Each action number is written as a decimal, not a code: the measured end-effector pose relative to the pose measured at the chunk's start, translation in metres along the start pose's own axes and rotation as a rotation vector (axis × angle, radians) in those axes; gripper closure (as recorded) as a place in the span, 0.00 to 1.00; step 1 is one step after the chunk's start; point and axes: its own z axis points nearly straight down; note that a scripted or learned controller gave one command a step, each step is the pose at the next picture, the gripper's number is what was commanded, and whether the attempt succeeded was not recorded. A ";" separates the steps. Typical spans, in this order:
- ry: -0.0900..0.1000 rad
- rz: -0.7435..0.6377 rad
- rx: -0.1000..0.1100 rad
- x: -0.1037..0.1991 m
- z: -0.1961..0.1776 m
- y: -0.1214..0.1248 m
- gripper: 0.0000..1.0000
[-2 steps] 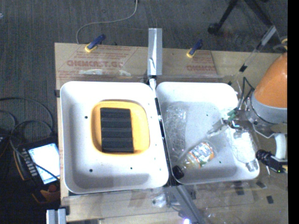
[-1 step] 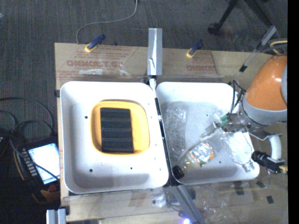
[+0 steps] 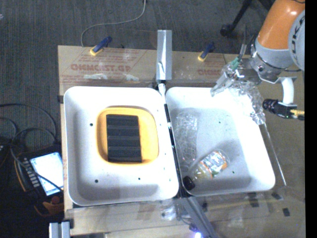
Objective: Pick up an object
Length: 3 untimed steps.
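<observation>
- The gripper (image 3: 233, 76) hovers over the right bin's (image 3: 262, 152) far edge. It looks wrapped in clear plastic, and I can't tell how its jaws stand.
- To do this well, I'd descend squarely over the bottle (image 3: 210, 165) and close across its narrow width.
- That bottle lies tilted near the bin's front, clear and crinkly, with an orange-green label and a dark cap.
- A yellow tray (image 3: 128, 135) holding a black block sits in the left bin (image 3: 79, 148).

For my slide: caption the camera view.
Gripper hovers above right bin holding a plastic bottle; yellow sponge in left bin.
</observation>
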 end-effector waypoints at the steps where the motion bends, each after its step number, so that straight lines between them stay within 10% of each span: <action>1: 0.001 -0.039 0.002 0.016 0.151 0.028 1.00; 2: 0.003 -0.116 0.000 0.108 0.082 0.018 1.00; 3: 0.000 0.162 0.000 0.101 -0.056 -0.034 1.00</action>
